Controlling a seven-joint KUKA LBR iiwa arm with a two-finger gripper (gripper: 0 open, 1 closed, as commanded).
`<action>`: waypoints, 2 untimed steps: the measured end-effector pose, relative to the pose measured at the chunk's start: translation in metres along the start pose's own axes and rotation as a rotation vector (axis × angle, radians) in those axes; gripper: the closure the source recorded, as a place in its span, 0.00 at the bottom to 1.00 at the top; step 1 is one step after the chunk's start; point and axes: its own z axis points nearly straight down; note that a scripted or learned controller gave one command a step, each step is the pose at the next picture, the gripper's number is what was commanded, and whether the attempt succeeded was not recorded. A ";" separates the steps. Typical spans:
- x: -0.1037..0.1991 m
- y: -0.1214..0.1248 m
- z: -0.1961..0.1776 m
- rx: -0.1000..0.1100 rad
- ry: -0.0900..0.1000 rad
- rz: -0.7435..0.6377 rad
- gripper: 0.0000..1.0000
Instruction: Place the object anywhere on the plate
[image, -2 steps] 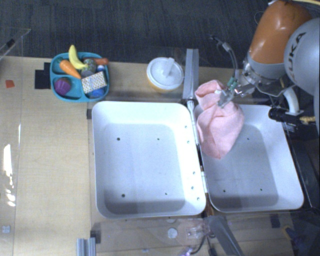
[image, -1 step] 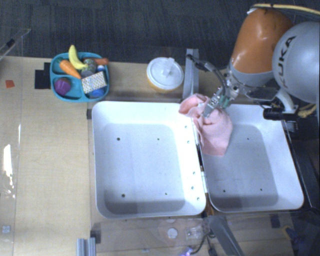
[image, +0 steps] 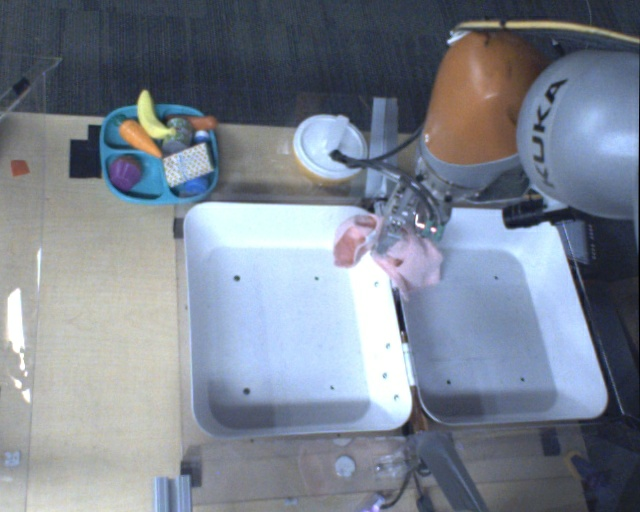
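A soft pink cloth-like object (image: 408, 258) hangs from my gripper (image: 402, 226) above the seam between the two bins, near their far edge. One lobe of it (image: 350, 243) droops over the left bin. The fingers look closed on its top. The blue divided plate (image: 107, 160) sits on the bench at the far left, beyond the left bin's far corner. It holds a toy banana (image: 150, 114), a carrot (image: 138, 136), a purple piece (image: 125, 172) and a speckled block (image: 190, 160). The gripper is well to the right of the plate.
The left white bin (image: 290, 330) and the right white bin (image: 500, 330) lie below the gripper. A white bowl on a yellow base (image: 325, 148) stands on the bench between plate and arm. The arm's orange band (image: 480, 90) looms at upper right.
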 end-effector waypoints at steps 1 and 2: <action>0.028 0.052 -0.006 -0.002 -0.001 -0.332 1.00; 0.063 0.090 -0.009 -0.002 0.000 -0.334 1.00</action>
